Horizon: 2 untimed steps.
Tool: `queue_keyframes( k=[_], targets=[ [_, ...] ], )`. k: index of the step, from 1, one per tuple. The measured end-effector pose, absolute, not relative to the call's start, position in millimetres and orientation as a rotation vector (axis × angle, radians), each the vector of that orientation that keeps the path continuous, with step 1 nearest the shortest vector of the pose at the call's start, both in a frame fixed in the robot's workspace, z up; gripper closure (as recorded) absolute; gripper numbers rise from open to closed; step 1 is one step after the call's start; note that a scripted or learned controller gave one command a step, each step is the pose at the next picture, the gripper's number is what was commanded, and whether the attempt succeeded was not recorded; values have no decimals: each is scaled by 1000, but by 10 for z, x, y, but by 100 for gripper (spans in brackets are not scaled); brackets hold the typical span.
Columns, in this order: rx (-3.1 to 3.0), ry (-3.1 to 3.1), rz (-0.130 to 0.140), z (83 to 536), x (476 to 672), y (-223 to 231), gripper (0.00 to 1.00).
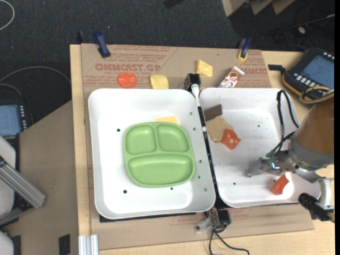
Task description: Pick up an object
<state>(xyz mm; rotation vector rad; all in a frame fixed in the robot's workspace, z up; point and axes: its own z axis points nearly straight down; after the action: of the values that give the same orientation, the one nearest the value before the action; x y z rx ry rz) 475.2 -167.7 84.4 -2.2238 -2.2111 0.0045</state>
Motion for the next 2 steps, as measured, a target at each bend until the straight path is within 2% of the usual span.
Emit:
queue_keyframes(
  k=[1,2],
  targets=[
    [-2228,-2225,-1,1487,4994,-2247,0],
    [-2214,-2234,-6,1663,5305,-1312,0]
  ],
)
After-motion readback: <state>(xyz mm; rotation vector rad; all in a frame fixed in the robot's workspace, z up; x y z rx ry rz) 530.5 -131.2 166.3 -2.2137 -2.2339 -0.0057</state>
